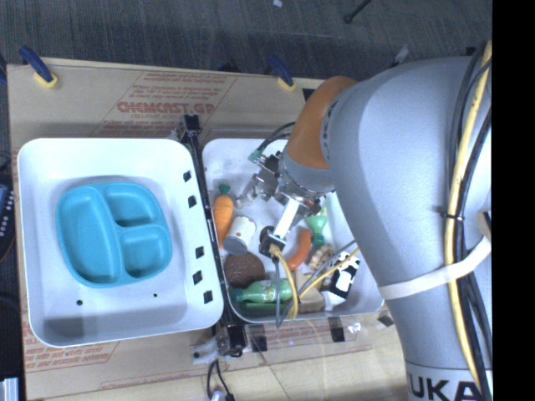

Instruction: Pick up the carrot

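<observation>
Carrot (222,215) in rt bin (234,147), tool (267,182) near it, approx. upper right

Grey arm (401,140), gripper (259,180) leftward

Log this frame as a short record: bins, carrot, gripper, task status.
left bin: holds a blue divided plate
right bin: cluttered; carrot, white can, brown lump and green bottle among others
carrot: lying along the right bin's left wall
gripper: down in the right bin, right of the carrot
task status: carrot not yet picked up
</observation>
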`<state>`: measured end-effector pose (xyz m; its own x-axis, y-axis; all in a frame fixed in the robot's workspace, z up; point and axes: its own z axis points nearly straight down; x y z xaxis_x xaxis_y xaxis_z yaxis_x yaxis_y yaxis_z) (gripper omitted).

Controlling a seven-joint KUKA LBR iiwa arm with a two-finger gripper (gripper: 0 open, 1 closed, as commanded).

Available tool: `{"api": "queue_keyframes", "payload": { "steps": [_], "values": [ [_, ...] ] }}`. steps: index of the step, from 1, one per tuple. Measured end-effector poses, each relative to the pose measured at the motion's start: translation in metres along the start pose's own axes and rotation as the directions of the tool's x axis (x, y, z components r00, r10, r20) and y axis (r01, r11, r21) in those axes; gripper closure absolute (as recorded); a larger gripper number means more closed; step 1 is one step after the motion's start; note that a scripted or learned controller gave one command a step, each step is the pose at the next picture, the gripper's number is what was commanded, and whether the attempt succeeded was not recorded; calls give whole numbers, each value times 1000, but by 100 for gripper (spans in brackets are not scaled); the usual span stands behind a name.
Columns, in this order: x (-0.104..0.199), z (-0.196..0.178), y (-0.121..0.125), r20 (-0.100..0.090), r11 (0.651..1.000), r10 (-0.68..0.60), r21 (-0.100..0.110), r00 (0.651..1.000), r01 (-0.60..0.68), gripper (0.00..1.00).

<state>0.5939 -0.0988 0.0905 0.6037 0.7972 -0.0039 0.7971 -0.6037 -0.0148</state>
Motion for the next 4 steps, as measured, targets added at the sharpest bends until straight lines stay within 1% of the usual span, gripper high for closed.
{"api": "queue_keyframes", "payload": {
  "steps": [1,2,3,4],
  "values": [
    [13,-2,11,-3,969,248,-9,969,-248,0],
    [14,-2,11,-4,968,249,-8,968,-249,0],
    [29,-3,37,-5,894,449,-7,894,-449,0],
    [3,-104,-43,-10,905,426,-5,905,-426,0]
  ]
}}
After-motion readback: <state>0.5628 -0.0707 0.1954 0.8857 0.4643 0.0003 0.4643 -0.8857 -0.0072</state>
